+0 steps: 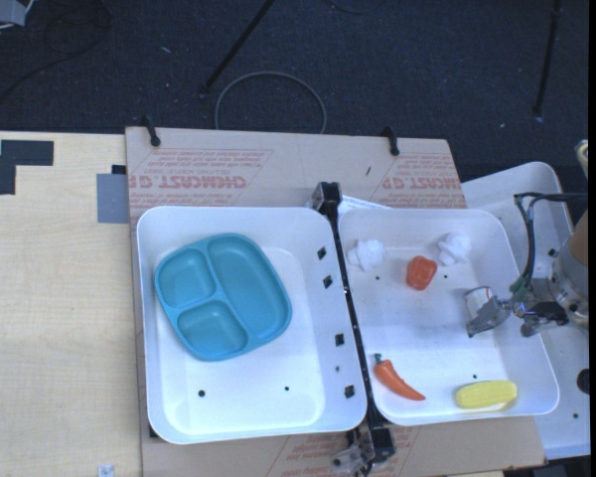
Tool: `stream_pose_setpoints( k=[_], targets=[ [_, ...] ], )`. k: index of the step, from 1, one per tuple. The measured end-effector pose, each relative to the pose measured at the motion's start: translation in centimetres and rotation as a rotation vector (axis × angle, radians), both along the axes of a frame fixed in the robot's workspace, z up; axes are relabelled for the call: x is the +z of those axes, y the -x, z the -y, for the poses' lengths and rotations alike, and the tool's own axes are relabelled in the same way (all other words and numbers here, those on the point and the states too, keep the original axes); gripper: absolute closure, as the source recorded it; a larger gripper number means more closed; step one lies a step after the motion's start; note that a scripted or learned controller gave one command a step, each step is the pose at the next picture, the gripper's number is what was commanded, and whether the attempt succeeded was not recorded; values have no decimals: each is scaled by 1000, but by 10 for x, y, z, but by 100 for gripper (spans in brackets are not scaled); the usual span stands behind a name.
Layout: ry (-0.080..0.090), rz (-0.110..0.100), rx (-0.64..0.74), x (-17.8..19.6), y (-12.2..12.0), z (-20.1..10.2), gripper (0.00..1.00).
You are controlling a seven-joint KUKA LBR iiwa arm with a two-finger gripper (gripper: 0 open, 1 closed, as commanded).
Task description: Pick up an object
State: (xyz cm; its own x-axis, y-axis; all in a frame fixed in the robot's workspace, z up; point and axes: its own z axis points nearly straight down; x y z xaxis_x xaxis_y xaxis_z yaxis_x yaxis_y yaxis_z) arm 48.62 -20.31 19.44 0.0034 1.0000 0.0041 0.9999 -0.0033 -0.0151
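**A:** Objects for picking all lie in the right bin (497, 229), and the claw (483, 313) hangs low over that bin's right half with nothing visibly between its fingers. Spread or pressed together? I cannot tell; it is small and blurred.

**B:** What sits closest to it?

**A:** The red-orange block (421, 272) up and to its left, apart from the claw. The yellow piece (486, 395) lies below, near the front wall. Farther out are the orange pepper (398, 381) by the divider and two white lumps, one (367, 254) near the divider and one (455, 247) just beside the block.

**B:** And the risk?

**A:** As I judge it, the claw is over bare floor, between things. Closing there would catch nothing. Going for the block, a finger could nudge it away or bump the white lump next to it. The yellow piece looks low and rounded, so it might slip out of a pinch.

**B:** The arm's pose?

**A:** The arm (561, 296) reaches in from the right across the bin wall, wrist tilted down and leftward, cables looping above it. The left bin (228, 405) with the blue divided plate (222, 294) is well apart.
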Motion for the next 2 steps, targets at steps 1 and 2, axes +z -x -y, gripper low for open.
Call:
stream_pose_setpoints(
  k=[1,2],
  targets=[
    [3,12,3,6,-3,0,0],
    [0,7,4,-56,1,-8,0]
  ],
)
